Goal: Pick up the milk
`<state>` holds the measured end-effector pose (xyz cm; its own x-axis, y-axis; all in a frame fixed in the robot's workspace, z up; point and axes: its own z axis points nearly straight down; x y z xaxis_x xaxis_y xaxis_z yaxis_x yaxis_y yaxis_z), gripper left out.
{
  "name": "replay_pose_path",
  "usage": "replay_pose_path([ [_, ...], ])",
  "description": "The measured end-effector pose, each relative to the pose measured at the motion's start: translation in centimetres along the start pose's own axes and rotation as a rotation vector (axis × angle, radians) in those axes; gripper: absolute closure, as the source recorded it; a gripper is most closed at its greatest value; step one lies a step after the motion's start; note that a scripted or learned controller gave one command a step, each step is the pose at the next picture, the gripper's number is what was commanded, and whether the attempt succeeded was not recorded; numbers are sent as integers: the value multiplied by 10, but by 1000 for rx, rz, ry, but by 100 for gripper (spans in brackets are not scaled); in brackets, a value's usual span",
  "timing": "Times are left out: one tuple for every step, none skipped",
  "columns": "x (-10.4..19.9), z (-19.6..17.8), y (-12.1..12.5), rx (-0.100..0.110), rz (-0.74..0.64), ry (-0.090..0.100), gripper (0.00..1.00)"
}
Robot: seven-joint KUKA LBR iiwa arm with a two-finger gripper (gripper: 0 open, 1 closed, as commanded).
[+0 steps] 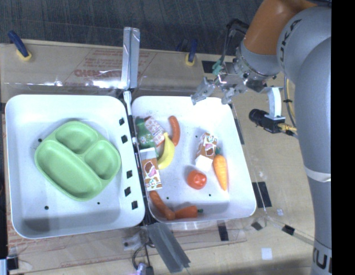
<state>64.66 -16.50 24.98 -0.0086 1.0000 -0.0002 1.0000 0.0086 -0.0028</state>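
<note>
The gripper (pixel 215 90) hangs above the right bin (pixel 239 195) at its 12 o'clock rim, fingers apart and empty. The milk (pixel 206 146), a small glossy carton with a white base, lies right of centre, touching the carrot (pixel 221 171) at its 5 o'clock. Best to descend straight, straddling the carton's flat sides.

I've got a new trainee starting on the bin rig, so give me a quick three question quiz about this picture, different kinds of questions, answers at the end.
1. True or false: the green divided plate lies in the same bin as the banana.
2. The tomato sits nearest to: A) the carrot B) the plate C) the blue clamp.
3. Fill in: the gripper hangs over the right bin's ___ rim.

Key: 1 false, the plate is in the left bin. 2 A. 3 far.
</note>
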Motion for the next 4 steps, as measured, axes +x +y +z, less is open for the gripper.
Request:
replay_pose_path([
  [-34,158,-16,-2,46,0,0],
  [-32,149,-15,-2,41,0,100],
  [-9,63,-81,-1,-51,1,100],
  [56,37,-151,2,176,1,100],
])
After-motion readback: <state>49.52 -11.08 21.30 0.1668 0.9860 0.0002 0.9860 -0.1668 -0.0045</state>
